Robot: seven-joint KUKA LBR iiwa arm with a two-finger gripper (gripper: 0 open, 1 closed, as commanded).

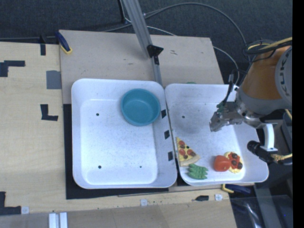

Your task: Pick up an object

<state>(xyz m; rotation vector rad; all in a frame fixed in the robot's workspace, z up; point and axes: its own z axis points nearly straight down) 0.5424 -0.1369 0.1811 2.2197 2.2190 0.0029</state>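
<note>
The gripper (219,123), its finger state not discernible, is seen over bare floor in the right bin (199,99), while the pizza (185,152), leaf (197,172) and tomato (222,163) are crowded against its near edge.

Arm (266,80) reaches in from right; tool (219,122) lowered, pointing left-down.

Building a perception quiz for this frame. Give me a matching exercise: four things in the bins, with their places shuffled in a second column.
Things:
1. blue bowl
2. pizza slice
3. green toy
4. gripper

Places:
A. right bin, front edge, just right of the pizza slice's tip
B. left bin, back right part
C. above the middle of the right bin
D. right bin, beside the divider, near the front

Pairs: 1-B, 2-D, 3-A, 4-C
</note>
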